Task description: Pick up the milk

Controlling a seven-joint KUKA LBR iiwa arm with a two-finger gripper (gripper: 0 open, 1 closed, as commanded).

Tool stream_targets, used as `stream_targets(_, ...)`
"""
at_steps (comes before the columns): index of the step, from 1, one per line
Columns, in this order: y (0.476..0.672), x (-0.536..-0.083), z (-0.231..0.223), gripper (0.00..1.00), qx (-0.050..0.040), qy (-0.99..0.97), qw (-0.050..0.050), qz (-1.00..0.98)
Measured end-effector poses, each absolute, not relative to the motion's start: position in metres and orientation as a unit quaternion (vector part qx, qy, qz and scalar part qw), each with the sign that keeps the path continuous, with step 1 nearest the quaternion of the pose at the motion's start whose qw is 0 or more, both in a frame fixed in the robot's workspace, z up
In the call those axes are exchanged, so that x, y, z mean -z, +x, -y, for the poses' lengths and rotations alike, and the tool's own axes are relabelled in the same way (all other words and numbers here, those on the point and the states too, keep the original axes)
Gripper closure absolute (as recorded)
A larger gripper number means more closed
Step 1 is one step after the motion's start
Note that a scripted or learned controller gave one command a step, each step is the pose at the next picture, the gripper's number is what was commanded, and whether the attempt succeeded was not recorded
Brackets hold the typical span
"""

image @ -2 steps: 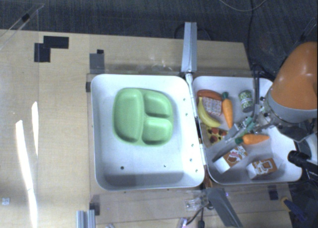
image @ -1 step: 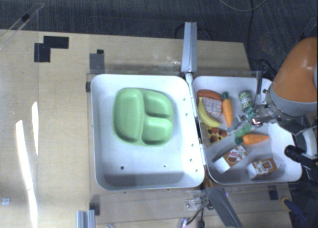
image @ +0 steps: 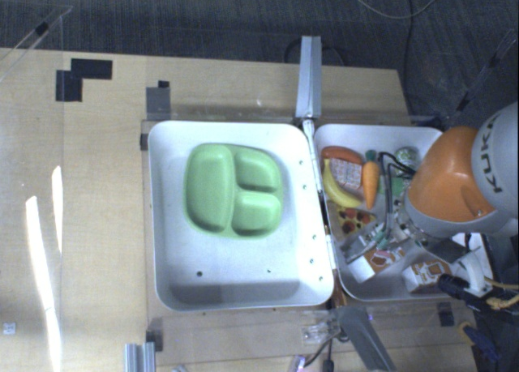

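Note:
A white carton with brown print, which looks like the milk, lies near the front right corner of the right bin, partly under the arm. My gripper is low in the right bin, left of the carton, over a clutter of small items. The grey arm with its orange band hides much of the bin's right half. Nothing can be made out in the gripper's grasp.
The right bin also holds a yellow banana, an orange carrot, a red-topped packet, a round can top and a white item by the front wall. A green divided plate lies in the left bin.

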State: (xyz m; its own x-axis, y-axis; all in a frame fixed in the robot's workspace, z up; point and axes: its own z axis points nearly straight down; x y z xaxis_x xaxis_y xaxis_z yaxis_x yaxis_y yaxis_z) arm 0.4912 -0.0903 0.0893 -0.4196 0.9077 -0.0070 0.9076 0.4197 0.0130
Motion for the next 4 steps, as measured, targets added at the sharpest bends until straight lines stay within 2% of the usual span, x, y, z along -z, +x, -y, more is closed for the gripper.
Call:
stream_targets(1,0.596,-0.150,0.109,0.00,-0.0016,0.453,0.003,-0.892)
stream_targets(2,0.599,-0.162,0.107,1.00,-0.0031,0.450,0.007,-0.893)
stream_targets(3,0.632,-0.089,0.200,1.00,-0.0039,0.491,0.003,-0.871)
stream_targets(4,0.632,-0.089,0.188,0.00,-0.0089,0.486,-0.008,-0.874)
